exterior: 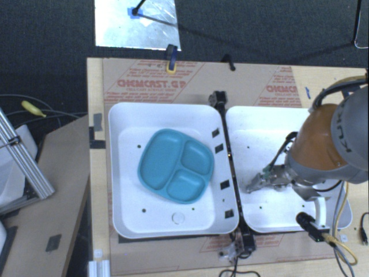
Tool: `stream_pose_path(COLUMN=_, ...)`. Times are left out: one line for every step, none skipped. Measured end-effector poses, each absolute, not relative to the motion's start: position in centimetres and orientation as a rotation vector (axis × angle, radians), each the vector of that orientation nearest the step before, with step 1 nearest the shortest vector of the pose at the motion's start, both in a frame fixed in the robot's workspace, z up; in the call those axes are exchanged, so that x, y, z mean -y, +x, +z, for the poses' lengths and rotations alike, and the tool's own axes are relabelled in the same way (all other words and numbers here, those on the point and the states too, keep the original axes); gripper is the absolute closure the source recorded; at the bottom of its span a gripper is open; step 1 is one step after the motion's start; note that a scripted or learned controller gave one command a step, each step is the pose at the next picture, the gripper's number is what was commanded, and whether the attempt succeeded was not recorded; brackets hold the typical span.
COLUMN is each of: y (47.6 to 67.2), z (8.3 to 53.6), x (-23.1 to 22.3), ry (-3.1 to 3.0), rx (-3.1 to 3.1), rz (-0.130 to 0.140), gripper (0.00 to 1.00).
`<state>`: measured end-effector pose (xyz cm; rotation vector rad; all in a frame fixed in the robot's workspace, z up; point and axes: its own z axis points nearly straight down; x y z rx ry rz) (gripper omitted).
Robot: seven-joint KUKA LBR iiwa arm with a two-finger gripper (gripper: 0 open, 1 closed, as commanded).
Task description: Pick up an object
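The arm (331,143) is hanging over the right bin (259,212); its gripper (256,182), seemingly clenched on nothing, is risking lifting empty, far from the blue plate (176,165).

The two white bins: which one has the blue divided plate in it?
The left bin holds the blue divided plate. The right bin has the arm reaching into it instead, with the gripper low over its floor.

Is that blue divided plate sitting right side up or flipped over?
Right side up. The blue divided plate lies flat in the left bin, its three compartments facing up with raised ridges between them.
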<state>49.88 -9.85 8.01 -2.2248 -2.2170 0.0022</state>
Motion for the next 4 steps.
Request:
stream_pose_path(y=50.2, z=9.5, x=9.7, ry=-2.224, rx=2.225, rz=-0.004, gripper=1.0)
stream_pose_path(y=48.8, z=21.1, x=5.9, ry=-2.218, rx=2.235, rz=-0.012, gripper=1.0)
stream_pose_path(y=48.8, z=29.0, x=-1.3, ry=-2.211, rx=2.24, rz=-0.015, gripper=1.0)
stream_pose_path(y=48.7, z=32.5, x=-7.8, ry=-2.211, rx=2.234, rz=-0.008, gripper=1.0)
